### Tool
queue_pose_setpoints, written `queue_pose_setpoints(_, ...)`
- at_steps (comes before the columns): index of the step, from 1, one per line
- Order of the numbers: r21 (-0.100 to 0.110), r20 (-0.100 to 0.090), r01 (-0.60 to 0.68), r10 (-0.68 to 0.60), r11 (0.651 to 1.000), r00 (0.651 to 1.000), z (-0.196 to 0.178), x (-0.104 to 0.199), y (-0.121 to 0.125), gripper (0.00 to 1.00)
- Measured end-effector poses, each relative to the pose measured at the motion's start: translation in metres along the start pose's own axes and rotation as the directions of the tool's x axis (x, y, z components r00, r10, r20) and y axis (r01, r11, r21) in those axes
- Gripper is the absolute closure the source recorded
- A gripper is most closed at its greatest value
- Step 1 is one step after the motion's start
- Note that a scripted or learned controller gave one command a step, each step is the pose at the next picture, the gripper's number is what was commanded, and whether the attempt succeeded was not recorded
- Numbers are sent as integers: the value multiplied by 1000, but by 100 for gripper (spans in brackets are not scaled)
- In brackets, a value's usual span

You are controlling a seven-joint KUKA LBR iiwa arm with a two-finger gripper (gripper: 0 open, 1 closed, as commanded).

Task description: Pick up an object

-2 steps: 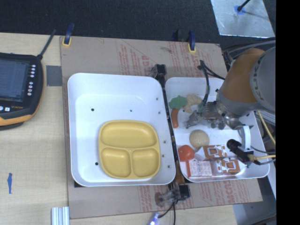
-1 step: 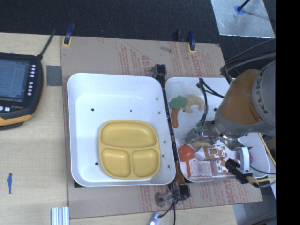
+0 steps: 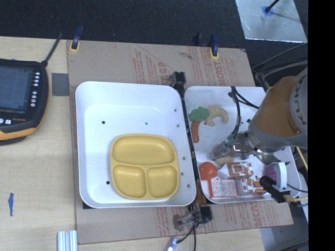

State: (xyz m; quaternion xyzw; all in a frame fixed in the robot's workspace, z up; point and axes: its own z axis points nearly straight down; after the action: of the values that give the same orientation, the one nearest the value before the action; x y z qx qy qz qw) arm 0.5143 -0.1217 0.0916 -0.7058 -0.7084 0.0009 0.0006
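Bench top carries a cardboard sheet [image 3: 157, 61] with two white bins side by side. Left bin [image 3: 104, 109]: one yellow divided tray [image 3: 145, 166] towards its near edge, three compartments.

Right bin [image 3: 209, 95]: far-right part hidden by the arm [image 3: 280, 114], grey with orange band, reaching in from the right edge. Gripper [image 3: 226, 149] sits low near the bin's centre; its fingers merge with the dark clutter under them, so opening and any hold cannot be judged.

Objects in the right bin: printed red-and-white carton [image 3: 235, 184] along the near edge; tan curved piece [image 3: 217, 115] by the far edge; red ball [image 3: 208, 170] at the near-left corner; green piece [image 3: 199, 113] touching an orange carrot-like stick [image 3: 195, 132] by the left wall; purple item [image 3: 271, 170] at right, partly hidden.

Pendant with screen [image 3: 18, 98] is cut off by the left edge.
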Motion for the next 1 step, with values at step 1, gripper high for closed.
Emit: queue_pose_setpoints(1, 0, 1, 4, -4, 1000, 1000, -11, -1, 0, 100)
